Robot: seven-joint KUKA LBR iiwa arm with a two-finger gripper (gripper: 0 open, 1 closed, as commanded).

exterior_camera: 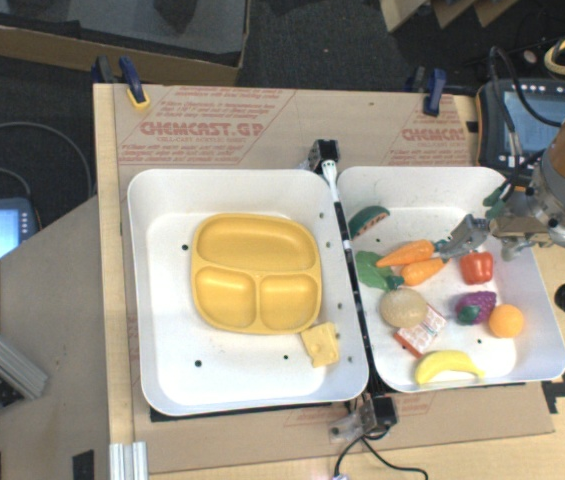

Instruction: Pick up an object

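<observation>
Toy food lies scattered across the right bin point(402, 180): two carrots point(414, 260) near its middle, a red pepper point(477, 267) beside them, a potato point(403, 308), grapes point(474, 307), an orange point(506, 320), and a banana point(447, 366) by the front edge. Just above the pepper hangs the gripper point(480, 230), reaching in from the right edge; whether its jaws are spread or closed cannot be told. A yellow divided plate point(256, 271) and a cheese wedge point(320, 344) sit in the left bin point(162, 298).
</observation>
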